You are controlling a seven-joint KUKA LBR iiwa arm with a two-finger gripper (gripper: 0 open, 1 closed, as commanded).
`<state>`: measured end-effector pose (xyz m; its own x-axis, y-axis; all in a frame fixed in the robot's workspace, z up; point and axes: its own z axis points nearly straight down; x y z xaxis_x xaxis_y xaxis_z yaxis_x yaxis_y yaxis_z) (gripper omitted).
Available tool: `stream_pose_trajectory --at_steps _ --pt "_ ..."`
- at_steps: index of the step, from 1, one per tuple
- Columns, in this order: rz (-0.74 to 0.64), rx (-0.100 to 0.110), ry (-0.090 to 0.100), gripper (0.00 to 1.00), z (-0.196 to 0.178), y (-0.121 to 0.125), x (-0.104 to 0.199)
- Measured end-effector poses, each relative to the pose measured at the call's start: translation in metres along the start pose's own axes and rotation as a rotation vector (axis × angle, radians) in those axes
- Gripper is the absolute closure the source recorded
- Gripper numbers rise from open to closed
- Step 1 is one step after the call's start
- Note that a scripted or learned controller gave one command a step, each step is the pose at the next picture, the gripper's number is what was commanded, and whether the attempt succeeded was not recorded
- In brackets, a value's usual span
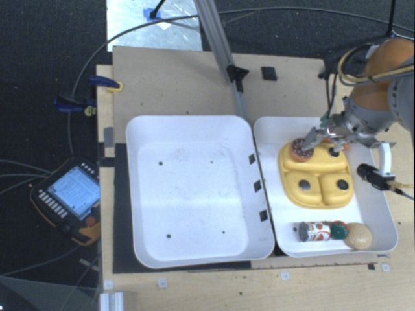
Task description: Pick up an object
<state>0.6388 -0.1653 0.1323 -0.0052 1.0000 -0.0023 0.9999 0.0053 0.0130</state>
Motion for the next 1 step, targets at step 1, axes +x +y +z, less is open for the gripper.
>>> stream_pose_trajectory --at_steps 1 --pt "0.001 -0.002 0.001 1.0 -0.0094 0.0006 -0.0003"
